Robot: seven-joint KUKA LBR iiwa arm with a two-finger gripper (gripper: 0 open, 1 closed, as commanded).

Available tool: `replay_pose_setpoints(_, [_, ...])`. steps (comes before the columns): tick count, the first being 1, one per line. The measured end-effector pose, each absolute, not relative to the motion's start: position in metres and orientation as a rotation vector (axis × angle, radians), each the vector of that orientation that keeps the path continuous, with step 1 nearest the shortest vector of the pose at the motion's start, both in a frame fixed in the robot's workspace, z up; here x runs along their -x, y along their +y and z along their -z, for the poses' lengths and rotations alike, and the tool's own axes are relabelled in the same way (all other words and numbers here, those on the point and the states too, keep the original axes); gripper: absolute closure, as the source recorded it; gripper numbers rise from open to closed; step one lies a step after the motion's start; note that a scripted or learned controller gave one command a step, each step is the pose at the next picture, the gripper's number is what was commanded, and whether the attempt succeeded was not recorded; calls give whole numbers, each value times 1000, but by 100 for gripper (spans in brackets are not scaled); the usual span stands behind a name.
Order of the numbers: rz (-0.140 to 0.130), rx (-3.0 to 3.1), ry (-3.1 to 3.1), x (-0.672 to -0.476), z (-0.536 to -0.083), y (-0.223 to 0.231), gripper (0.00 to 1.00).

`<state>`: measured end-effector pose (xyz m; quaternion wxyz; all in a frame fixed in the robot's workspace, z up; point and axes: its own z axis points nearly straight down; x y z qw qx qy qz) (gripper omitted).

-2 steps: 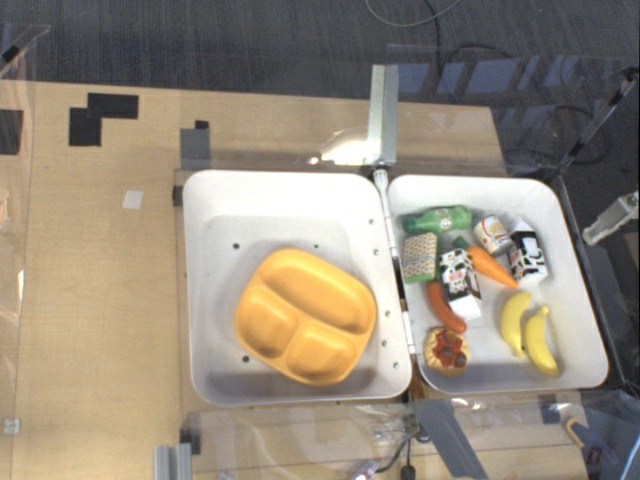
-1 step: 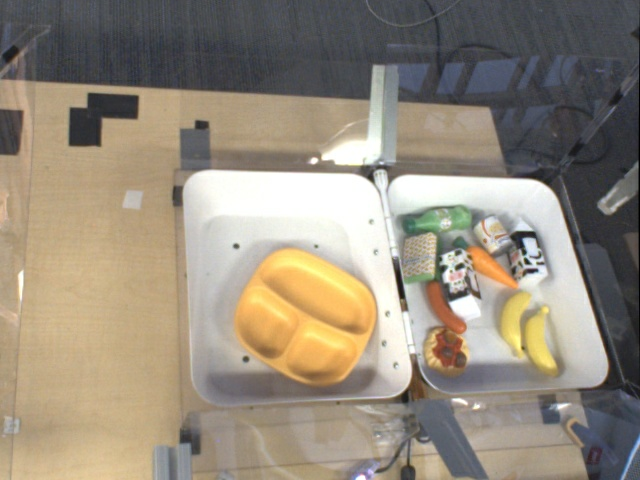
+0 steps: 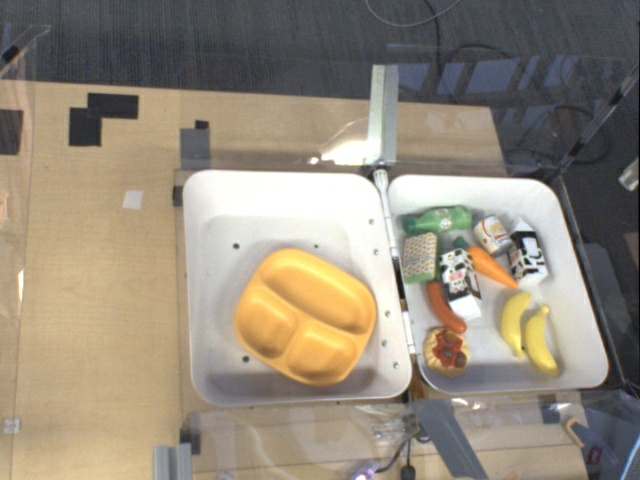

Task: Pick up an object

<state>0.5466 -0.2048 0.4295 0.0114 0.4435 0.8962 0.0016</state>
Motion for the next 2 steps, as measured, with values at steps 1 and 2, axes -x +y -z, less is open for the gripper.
replay_pose_setpoints(1, [-5,-1384,2795,-547,-429,-205,0])
replay_pose_setpoints(2, [-8,-1373,2788,-548,-443,-204,100])
